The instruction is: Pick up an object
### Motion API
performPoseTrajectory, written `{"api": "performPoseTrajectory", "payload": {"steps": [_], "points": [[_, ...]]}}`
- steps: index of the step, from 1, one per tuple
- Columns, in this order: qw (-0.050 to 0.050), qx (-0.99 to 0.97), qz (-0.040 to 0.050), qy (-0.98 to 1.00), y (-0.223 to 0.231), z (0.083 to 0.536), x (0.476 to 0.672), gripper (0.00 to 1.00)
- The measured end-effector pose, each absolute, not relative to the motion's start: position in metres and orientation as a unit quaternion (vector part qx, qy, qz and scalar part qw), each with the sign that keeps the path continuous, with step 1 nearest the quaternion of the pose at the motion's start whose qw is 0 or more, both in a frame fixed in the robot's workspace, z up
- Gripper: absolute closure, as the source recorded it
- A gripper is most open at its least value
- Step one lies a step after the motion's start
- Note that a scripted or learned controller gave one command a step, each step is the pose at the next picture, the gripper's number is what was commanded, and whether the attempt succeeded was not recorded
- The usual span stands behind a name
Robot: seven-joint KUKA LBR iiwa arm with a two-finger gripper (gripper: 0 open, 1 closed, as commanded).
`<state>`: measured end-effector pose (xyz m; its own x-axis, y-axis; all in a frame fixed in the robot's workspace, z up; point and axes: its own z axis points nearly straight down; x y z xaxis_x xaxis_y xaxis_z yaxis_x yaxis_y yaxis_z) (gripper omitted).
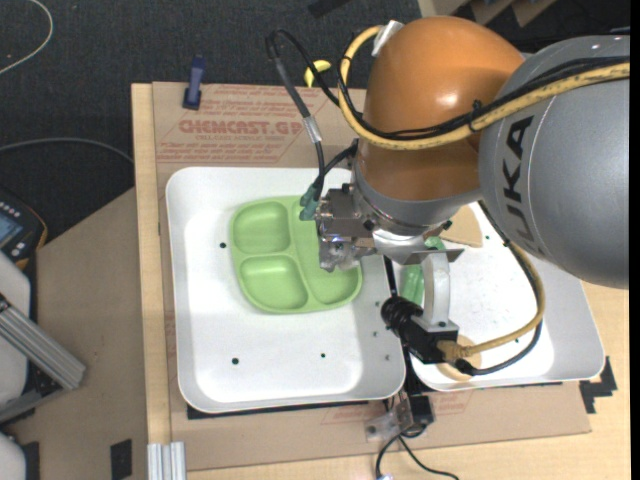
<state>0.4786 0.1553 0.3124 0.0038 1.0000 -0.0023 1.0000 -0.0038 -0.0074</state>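
A light green divided plate point(268, 258) lies flat in the middle of the left bin point(200, 298). My gripper point(333, 256) hangs low over the plate's right edge, under the orange wrist band. Its metal body hides the plate's upper right part. Whether it touches the plate cannot be told from this angle.
The right bin point(565, 343) is mostly covered by the arm. A small green and white object point(415, 286) shows in it near the dividing wall, with a tan piece point(466, 231) beyond. Black and yellow cables point(470, 353) loop over that bin's front.
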Motion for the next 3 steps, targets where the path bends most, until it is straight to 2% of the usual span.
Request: {"api": "performPoseTrajectory", "payload": {"steps": [1,2,3], "points": [[-0.003,-0.707,-0.0047,-0.707,0.135,0.400,0.480,1.00],[-0.001,-0.706,-0.0024,-0.708,0.143,0.431,0.480,1.00],[-0.001,-0.706,-0.0021,-0.708,0.169,0.449,0.494,1.00]]}}
